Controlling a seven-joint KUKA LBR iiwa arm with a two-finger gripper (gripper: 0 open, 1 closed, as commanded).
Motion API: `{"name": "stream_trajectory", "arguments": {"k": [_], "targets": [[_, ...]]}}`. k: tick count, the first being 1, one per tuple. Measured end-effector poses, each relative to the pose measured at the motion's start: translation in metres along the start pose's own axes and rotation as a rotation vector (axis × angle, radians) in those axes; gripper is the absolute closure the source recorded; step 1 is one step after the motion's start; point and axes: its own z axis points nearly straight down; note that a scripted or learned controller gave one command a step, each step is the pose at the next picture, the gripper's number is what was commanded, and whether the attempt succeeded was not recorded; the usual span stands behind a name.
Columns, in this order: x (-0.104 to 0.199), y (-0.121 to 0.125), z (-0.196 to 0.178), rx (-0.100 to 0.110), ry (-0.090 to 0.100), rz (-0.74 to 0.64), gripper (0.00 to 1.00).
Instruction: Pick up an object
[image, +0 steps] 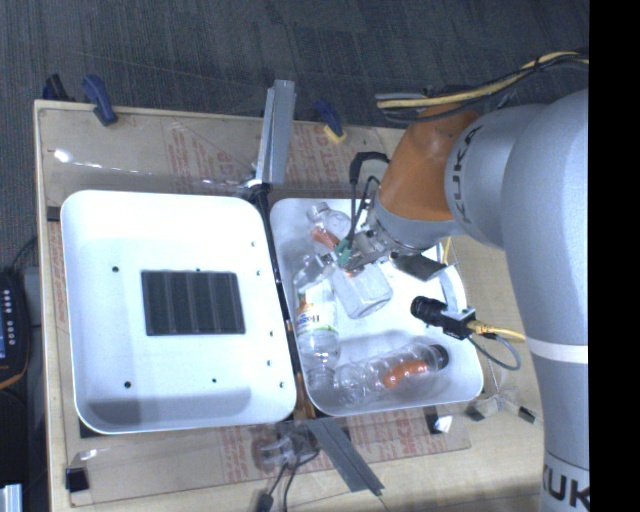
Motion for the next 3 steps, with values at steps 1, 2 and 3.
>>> {"name": "stream_trajectory", "arguments": {"k": [1,2,3], "targets": [[-0.044,-0.003,0.024,-0.002,0.0,0.108,0.0],[-0.104,0.024,0.034,-0.002,0.001,0.062,0.0],[-0.108,0.042,0.034,-0.006,-0.003,-0.096,0.0]]}}
